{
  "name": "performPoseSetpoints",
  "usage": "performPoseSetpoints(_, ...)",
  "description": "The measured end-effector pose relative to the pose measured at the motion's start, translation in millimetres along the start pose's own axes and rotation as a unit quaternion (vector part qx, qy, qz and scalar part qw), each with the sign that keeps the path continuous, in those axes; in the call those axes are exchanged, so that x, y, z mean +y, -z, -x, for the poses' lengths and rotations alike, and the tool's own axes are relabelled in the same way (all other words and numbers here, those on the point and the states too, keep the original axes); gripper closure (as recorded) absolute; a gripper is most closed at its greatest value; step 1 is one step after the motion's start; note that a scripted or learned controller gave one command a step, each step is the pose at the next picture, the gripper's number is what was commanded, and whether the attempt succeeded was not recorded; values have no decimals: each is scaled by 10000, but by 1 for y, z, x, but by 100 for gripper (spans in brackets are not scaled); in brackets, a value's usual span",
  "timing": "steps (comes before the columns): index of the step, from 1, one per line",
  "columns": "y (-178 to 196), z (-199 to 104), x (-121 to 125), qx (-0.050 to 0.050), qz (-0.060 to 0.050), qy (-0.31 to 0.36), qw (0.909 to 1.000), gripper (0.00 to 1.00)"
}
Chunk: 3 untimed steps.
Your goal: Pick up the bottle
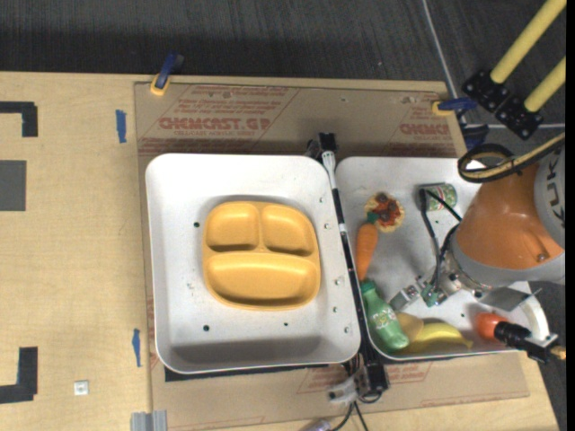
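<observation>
The small green plastic bottle lies in the right white bin's near-left corner, its long axis running far-left to near-right, touching a yellow toy banana. The gripper hovers just right of it, its grip state unclear.

Two white bins sit on a tan worktop marked with black and blue tape. A mustard-yellow divided tray lies in the left bin. In the right bin: an orange carrot at 9 o'clock, a red-and-yellow toy at 11, a green bottle with a pale label and a yellow banana at 7. The arm is orange and grey.
</observation>
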<state>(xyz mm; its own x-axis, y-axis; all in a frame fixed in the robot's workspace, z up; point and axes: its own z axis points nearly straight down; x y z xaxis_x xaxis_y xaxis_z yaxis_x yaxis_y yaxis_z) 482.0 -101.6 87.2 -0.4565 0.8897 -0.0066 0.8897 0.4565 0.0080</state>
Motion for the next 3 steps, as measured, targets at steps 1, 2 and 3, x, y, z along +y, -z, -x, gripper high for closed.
performPoseSetpoints(1,201,3,52,21,-27,-38,10000,0)
performPoseSetpoints(2,200,3,52,24,-31,-38,10000,0)
performPoseSetpoints(3,200,3,52,24,-31,-38,10000,0)
